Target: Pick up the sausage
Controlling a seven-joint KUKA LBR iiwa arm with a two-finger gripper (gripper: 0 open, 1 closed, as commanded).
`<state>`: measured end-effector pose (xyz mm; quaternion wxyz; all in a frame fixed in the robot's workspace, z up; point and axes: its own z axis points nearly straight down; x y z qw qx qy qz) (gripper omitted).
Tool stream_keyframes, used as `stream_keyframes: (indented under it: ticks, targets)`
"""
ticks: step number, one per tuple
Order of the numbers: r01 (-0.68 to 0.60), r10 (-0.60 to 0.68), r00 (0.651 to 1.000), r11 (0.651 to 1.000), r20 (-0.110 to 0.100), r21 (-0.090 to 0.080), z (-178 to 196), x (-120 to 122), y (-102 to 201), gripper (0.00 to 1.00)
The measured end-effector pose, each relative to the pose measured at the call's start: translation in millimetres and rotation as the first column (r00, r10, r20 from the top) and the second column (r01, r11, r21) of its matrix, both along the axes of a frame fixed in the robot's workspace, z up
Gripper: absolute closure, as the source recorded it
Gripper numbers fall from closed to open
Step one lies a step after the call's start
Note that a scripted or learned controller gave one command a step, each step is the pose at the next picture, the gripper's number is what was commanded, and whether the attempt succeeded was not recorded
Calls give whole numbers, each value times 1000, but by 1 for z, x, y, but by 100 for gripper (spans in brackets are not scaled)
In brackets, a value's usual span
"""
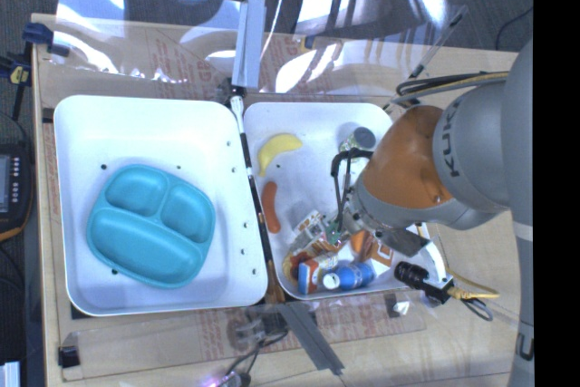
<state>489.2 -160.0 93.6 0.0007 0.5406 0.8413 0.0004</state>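
Observation:
The sausage [270, 207] is a slim orange-red link lying lengthwise along the left wall of the right bin [308, 115]. My gripper [333, 234] hangs low in that bin, to the right of the sausage and apart from it, over a heap of small items. The bulky orange wrist and grey arm cover most of the gripper. No object can be seen between its tips.
A yellow banana [278, 147] lies just beyond the sausage. A pile of toys with a blue bottle [352, 275] fills the bin's near corner. The left bin [72, 131] holds a blue divided plate [151, 224]. A clear screen stands behind both bins.

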Motion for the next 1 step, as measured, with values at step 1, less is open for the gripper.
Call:
stream_keyframes:
  ticks: [1]
  targets:
    - [-6,6,1000,1000,1,0,10,2,1,100]
